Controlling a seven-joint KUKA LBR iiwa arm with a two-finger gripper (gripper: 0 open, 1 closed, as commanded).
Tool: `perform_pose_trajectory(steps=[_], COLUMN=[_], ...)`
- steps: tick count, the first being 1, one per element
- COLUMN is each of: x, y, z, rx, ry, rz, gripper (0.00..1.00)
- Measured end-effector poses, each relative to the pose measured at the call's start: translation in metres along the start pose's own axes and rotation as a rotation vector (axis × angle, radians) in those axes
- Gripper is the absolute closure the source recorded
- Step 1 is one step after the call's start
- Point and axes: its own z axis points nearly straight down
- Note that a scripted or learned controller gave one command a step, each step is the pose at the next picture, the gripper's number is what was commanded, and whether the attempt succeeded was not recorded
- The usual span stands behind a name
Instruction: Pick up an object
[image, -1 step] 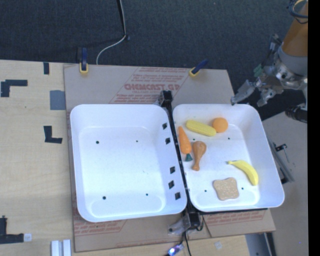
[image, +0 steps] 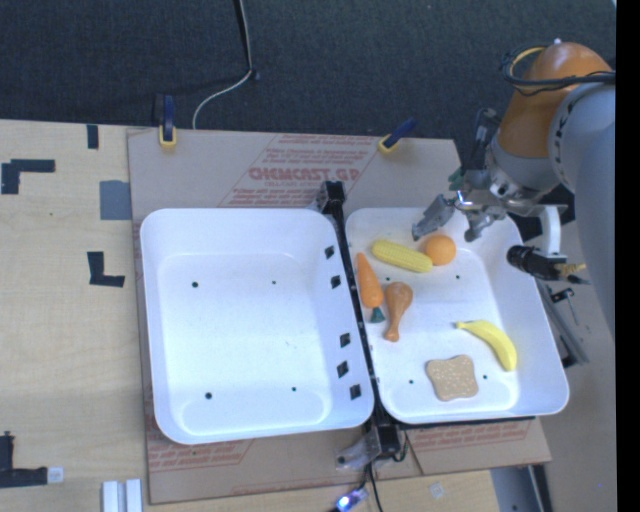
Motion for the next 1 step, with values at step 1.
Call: perform_pose_trajectory(steps=[1], x=[0.0448], y=[0.0016], z=[0.0836], rx=[-0.005], ry=[-0.001], rz=[-0.001], gripper=[0.0])
